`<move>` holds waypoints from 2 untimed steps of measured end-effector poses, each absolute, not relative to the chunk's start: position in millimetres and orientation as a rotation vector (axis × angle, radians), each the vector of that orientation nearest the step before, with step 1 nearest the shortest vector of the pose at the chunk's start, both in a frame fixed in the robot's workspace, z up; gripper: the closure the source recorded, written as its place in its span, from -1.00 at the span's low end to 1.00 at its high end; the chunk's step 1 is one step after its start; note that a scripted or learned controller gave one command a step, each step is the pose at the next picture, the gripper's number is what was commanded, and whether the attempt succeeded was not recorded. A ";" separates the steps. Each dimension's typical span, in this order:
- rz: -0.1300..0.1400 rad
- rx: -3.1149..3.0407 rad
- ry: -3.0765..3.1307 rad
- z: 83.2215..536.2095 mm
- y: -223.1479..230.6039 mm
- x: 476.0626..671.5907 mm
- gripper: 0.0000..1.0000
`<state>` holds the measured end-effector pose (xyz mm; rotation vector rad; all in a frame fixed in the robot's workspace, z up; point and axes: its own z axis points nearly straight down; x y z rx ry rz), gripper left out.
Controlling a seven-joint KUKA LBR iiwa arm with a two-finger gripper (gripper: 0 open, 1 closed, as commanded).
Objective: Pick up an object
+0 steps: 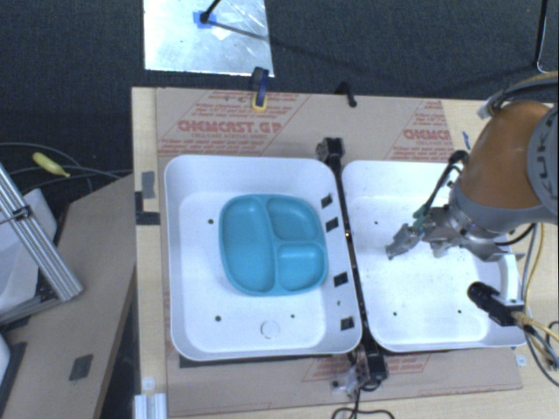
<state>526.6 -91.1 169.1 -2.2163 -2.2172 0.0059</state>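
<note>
Brown cardboard [229, 122] covers the desk under two shallow white bins. Left bin [188, 234] holds a blue divided plate [272, 243], lying flat at its middle, three compartments facing up. Right of the plate, past the divider between the bins, sits the right bin [410, 321], and the grey hand [400, 244] hovers low over its floor, well apart from the plate. Whether the hand is spread or closed cannot be told. Likely the plate is light, rigid, smooth plastic and somewhat slippery; its raised outer rim or an inner ridge looks the best place to pinch
</note>
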 end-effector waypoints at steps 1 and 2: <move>-0.004 -2.223 -2.225 183.7 -91.7 530.6 1.00; -0.006 -2.213 -2.232 238.0 -35.2 485.8 1.00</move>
